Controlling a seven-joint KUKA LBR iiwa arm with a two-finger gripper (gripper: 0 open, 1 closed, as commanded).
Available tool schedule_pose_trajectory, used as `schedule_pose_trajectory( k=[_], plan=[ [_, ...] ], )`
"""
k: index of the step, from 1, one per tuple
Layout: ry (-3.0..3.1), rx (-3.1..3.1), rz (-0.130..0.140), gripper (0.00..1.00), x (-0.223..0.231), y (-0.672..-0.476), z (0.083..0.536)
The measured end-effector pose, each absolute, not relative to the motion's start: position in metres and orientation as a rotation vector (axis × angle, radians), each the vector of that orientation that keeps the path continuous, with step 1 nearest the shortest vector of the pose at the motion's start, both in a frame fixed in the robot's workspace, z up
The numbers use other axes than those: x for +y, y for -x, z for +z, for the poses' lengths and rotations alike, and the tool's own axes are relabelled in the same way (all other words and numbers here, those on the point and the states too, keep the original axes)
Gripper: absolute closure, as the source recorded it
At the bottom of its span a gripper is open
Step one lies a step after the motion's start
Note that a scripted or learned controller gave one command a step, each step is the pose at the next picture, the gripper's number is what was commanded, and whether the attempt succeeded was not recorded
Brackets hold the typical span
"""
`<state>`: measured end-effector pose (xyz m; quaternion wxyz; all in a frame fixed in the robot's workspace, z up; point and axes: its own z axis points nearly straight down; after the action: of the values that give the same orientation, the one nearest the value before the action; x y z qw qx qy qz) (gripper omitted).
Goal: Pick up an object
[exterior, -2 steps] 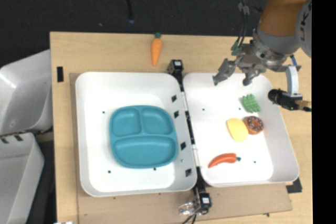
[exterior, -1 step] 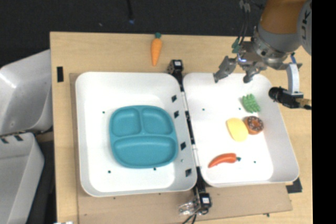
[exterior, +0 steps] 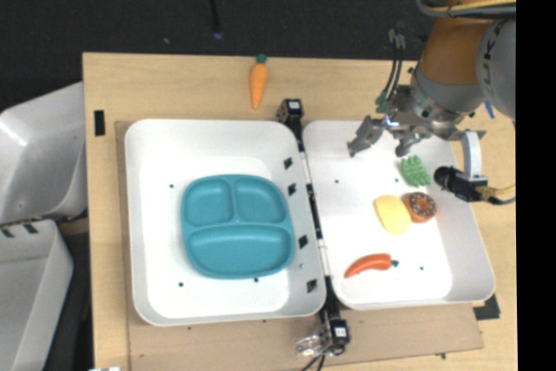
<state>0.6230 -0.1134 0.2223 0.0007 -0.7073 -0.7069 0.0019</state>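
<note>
End effector (exterior: 386,133) hovers over the right bin (exterior: 347,213), fingers spread, gripping nothing.
Below it lie green toy (exterior: 414,170), yellow piece (exterior: 392,214), donut (exterior: 420,206) and red pepper (exterior: 369,265).

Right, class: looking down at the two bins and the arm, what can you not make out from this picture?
- Gripper: fingers small and dark in the camera view; open or shut is unclear.
- Green toy: the gripper's body overlaps its top; its kind is unclear.
- Round brown item: too small to identify, partly behind the yellow piece.
- Arm: cut off by the right edge.
</note>
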Motion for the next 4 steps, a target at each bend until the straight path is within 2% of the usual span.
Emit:
schedule_pose_trajectory(
  k=[1,2,3,4],
  plan=[
    [2.222,-2.22,0.005,0.0,-0.121,-0.621,0.178],
    [2.22,-2.222,0.004,0.0,-0.118,-0.628,0.132],
    [2.226,-2.222,-0.002,1.0,-0.119,-0.629,0.146],
    [2.224,-2.229,-0.007,1.0,-0.117,-0.628,0.211]
  ],
)
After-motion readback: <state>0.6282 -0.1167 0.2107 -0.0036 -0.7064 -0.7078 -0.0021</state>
